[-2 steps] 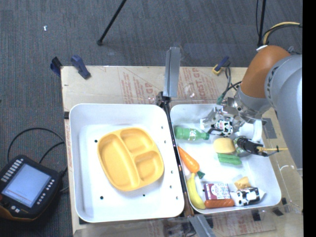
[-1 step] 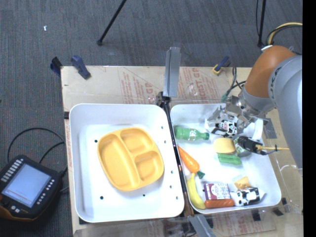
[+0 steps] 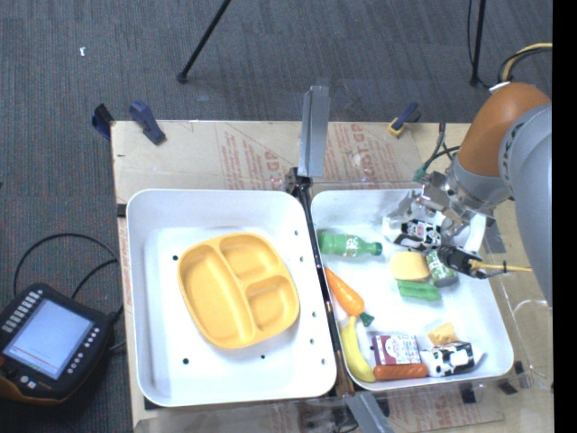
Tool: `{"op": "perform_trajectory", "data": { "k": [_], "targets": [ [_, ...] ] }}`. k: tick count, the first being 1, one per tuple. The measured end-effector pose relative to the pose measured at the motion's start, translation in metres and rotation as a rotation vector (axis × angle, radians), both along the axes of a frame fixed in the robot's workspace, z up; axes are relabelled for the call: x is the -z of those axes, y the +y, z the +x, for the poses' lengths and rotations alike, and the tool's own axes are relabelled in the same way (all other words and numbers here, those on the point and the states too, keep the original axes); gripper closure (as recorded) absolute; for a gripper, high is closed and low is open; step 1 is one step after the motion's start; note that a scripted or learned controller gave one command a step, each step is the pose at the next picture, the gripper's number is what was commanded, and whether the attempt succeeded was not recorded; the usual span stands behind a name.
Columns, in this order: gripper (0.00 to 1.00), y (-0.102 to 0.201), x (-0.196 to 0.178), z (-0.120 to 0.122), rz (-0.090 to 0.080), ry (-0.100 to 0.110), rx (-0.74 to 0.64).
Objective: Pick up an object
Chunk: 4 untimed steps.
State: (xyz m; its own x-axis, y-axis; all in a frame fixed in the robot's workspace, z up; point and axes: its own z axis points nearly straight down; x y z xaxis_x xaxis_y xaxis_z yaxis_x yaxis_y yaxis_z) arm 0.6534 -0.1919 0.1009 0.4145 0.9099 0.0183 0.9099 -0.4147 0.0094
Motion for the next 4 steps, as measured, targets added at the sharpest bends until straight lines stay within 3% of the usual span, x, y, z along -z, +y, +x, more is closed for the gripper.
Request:
{"op": "perform_trajectory", "data": {
  "k": [1, 2, 3, 4],
  "targets": [
    [0.00, 0.000, 0.000, 0.000, -0.001, 0.001, 0.030],
    [1.00, 0.000, -0.015, 0.002, -0.003, -0.003, 0.023],
    [1.00, 0.065, -0.103, -0.010, -0.011, 0.020, -0.063],
    [1.00, 0.066, -0.110, -0.010, -0.009, 0.025, -0.067]
  ]
}}
